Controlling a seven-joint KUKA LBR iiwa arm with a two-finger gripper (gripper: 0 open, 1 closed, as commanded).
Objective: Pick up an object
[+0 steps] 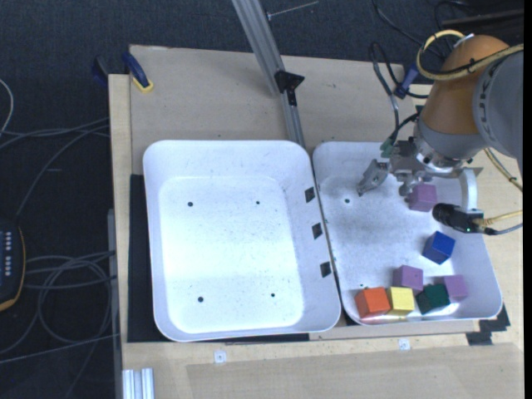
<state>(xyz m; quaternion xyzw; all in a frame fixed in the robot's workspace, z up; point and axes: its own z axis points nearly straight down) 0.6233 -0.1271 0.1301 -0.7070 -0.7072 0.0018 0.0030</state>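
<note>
Pincer [392, 181] of mine hangs over the right bin's [366, 248] far end, fingers spread and clutching nothing; a purple block [423, 195] lies just beside one fingertip; blue [439, 247], orange [373, 301], yellow [402, 299], green [433, 298] and two more purple blocks sit along the near edge.

Two bins [237, 152] are sitting side by side; blocks [407, 293] are lying in the right bin, mostly along its near edge.
</note>
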